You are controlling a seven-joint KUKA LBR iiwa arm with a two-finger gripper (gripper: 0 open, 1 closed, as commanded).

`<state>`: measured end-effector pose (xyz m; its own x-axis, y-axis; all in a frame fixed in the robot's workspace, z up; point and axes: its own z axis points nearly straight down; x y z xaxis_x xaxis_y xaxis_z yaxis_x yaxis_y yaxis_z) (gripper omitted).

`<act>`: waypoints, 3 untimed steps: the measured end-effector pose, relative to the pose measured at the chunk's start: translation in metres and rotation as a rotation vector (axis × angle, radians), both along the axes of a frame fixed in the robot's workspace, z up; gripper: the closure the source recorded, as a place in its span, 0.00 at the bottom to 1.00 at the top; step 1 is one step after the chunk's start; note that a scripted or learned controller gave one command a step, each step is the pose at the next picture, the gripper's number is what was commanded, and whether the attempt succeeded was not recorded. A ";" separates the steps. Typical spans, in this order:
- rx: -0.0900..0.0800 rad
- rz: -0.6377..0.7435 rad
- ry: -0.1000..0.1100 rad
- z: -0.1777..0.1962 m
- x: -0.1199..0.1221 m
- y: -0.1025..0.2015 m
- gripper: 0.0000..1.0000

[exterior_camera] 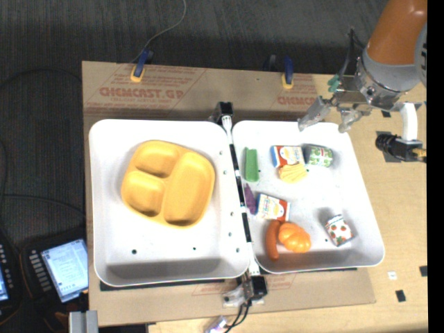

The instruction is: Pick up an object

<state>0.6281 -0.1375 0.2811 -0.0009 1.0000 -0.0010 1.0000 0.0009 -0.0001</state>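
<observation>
Evidently at the start: gripper [331, 118] hangs spread open and empty over the far rim of the right bin [361, 186], while candidate objects, e.g. the orange toy [294, 237] and strawberry carton [338, 229], lie untouched inside; descent, grasp and lift all remain.

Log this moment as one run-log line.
arm: above right bin's far edge | claw: open, holding nothing | right white bin: small food packets, orange plastic fruit | left white bin: yellow sectioned tray | pick: not yet done
</observation>
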 end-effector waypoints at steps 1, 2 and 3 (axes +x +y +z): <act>-0.001 0.001 -0.002 -0.172 0.041 0.006 0.00; -0.003 0.003 -0.004 -0.161 0.042 0.006 1.00; -0.004 -0.001 -0.003 -0.029 0.036 -0.088 1.00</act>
<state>0.6639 -0.2253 0.2521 0.0000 1.0000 -0.0045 1.0000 0.0000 0.0034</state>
